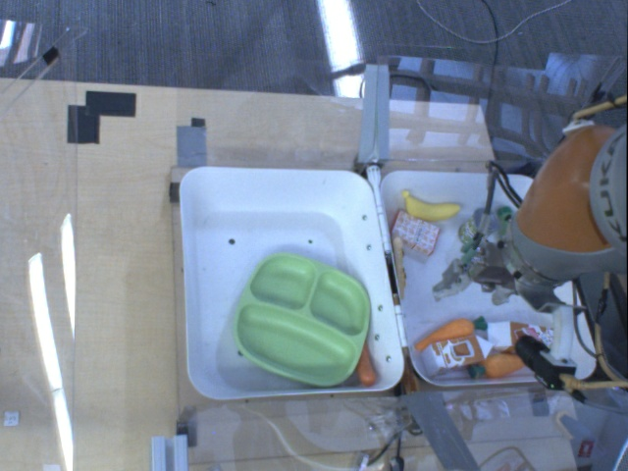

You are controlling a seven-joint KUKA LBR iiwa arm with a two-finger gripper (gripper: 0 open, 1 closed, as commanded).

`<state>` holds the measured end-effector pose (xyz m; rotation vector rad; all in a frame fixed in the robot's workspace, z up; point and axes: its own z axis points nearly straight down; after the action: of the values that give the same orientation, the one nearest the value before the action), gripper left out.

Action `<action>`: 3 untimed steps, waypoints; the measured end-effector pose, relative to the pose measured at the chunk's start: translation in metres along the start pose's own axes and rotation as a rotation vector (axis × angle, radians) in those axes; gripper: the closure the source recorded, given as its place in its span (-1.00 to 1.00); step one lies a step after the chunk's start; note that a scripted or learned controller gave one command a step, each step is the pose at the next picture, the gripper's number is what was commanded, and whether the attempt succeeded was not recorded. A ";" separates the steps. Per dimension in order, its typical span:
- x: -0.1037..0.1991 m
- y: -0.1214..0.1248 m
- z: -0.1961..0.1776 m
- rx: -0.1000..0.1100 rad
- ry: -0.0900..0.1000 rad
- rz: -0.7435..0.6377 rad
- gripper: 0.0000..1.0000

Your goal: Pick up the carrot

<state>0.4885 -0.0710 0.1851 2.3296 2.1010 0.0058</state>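
An orange carrot (pixel 444 333) with a green top lies near the front of the right bin (pixel 424 281). A second orange carrot-like piece (pixel 504 365) rests at that bin's front right, beside a small printed carton (pixel 457 354). Another orange piece (pixel 365 369) pokes out from under the green plate in the left bin. My gripper (pixel 463 268) hangs over the middle of the right bin, above and just behind the first carrot, with nothing visibly held.
A green divided plate (pixel 304 319) fills the front of the left bin (pixel 255 199). A yellow banana (pixel 431 207) and a red-and-white box (pixel 414 234) lie at the back of the right bin. The arm covers that bin's right side.
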 end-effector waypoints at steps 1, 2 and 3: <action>-0.044 0.003 0.081 0.003 0.000 -0.075 -1.00; -0.041 0.005 0.095 -0.005 0.000 -0.205 -1.00; -0.040 0.009 0.083 -0.015 0.000 -0.206 1.00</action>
<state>0.4937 -0.1120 0.1021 2.0935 2.3211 0.0200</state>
